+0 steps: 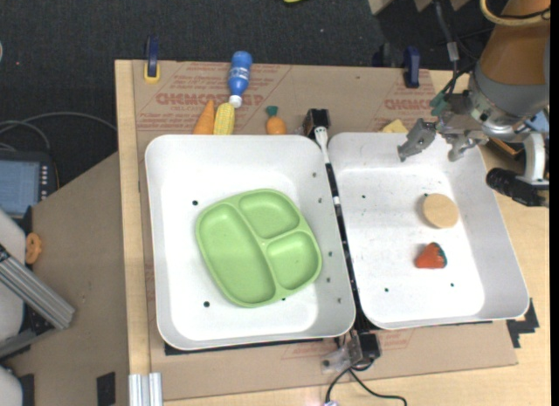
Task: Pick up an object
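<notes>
pincer [434, 140] open above white bin [489, 299]

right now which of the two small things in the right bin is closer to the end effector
The round tan wooden-looking disc. It lies higher in the right white bin, just below the end effector, while the red strawberry-like piece with a green end sits further down.

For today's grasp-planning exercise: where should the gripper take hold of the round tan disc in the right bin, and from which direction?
Probably straight down from above, fingers closing across the rim of the tan disc. It lies flat on the right bin, apart from the red piece, so its sides look free.
</notes>
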Tool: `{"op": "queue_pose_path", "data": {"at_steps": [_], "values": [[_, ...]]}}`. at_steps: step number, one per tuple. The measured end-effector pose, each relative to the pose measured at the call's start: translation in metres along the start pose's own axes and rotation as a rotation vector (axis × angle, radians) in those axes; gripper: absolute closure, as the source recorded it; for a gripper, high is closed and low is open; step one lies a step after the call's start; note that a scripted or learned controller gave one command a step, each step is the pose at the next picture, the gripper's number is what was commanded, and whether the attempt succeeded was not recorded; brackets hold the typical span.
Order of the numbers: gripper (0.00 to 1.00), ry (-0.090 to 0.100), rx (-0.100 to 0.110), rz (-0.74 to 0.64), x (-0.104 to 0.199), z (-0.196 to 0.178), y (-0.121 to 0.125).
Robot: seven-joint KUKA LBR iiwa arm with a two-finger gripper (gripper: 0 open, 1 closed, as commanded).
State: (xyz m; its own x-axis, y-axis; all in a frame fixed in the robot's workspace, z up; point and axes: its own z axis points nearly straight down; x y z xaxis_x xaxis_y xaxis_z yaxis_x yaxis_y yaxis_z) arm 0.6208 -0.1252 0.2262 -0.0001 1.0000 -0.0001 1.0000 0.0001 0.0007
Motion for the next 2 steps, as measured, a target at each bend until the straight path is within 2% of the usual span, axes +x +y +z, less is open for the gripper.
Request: {"op": "queue_pose_path", "data": {"at_steps": [1,2], "values": [[0.00,0.002,0.008,0.003,-0.014,0.149,-0.036],[0.00,0.002,0.009,0.005,-0.032,0.142,-0.109]]}}
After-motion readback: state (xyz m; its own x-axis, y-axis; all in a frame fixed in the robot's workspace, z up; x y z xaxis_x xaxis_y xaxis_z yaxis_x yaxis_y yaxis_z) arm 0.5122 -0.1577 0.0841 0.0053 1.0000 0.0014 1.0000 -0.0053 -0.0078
